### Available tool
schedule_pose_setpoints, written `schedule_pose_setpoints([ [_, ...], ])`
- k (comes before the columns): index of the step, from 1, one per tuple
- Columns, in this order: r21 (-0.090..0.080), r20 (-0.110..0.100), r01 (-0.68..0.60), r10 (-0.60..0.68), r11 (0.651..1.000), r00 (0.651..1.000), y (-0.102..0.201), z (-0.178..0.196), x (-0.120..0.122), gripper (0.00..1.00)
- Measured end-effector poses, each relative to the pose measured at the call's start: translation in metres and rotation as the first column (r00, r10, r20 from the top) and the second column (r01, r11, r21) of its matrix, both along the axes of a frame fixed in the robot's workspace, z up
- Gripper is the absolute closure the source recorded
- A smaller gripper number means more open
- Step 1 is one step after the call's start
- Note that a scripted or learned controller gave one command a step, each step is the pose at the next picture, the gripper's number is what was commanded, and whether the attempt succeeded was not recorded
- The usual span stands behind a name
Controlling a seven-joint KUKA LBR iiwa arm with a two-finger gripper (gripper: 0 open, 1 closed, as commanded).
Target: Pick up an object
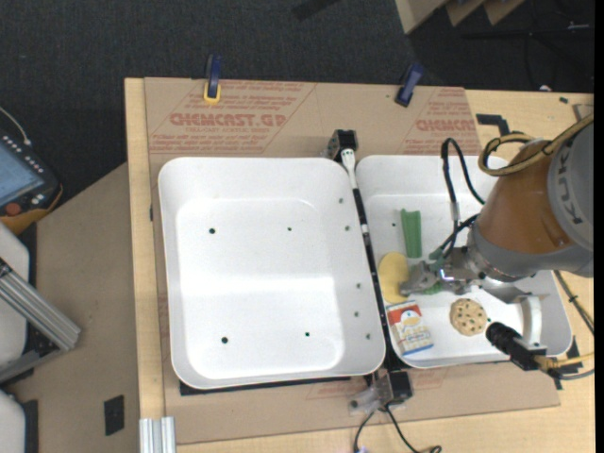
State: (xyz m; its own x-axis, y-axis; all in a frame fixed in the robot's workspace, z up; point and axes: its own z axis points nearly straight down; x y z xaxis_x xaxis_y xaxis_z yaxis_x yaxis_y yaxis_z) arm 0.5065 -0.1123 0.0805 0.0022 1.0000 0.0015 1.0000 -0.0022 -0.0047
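My gripper (427, 277) sits low in the right bin (408, 182), angled toward the yellow piece (392, 270) just beside it at nine o'clock, so I judge that is my pick. I cannot tell whether I am spread or pressed together. The green block (411, 230) lies at eleven o'clock, the cookie (466, 316) at five and the small carton (410, 329) at seven.

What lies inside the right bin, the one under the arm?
A green stick, a yellow piece, a small printed box and a round cookie. The arm covers the bin's right part, so anything there is hidden.
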Motion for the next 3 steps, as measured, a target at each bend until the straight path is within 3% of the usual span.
schedule_pose_setpoints([
  [1, -0.002, 0.007, 0.0, 0.0, 1.0, 1.0, -0.001, 0.015, 0.002, 1.0],
  [2, 0.001, 0.013, -0.011, 0.011, 1.0, 1.0, 0.111, 0.109, -0.002, 1.0],
  [3, 0.006, 0.019, -0.019, 0.018, 1.0, 1.0, 0.236, 0.226, -0.011, 1.0],
])
